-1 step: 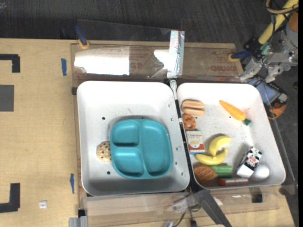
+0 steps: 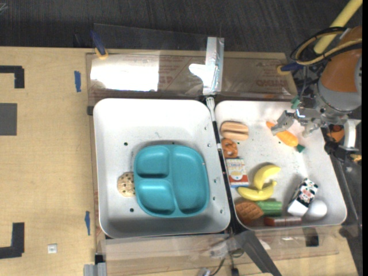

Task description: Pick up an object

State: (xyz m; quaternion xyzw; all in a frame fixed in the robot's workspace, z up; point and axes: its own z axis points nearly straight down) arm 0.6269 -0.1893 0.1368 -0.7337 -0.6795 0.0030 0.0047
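Note:
My gripper (image 2: 299, 121) hangs over the back right corner of the right bin (image 2: 336, 180), below the arm's orange band. Its two grey fingers (image 2: 285, 119) stand spread apart, so it is open. An orange carrot-like toy (image 2: 288, 138) lies on the bin floor just in front of the fingertips, and nothing is held between them. Further left in the same bin are a hot dog (image 2: 234, 130), a brown pretzel (image 2: 230, 148), a small carton (image 2: 236, 172) and a yellow banana (image 2: 261, 180).
A green item (image 2: 271, 206), a brown bun (image 2: 248, 211) and a white bottle with black spots (image 2: 305, 197) crowd the right bin's front. The left bin (image 2: 115, 131) holds a teal divided plate (image 2: 171, 179) and a cookie (image 2: 126, 184). Cables (image 2: 322, 39) loop behind the arm.

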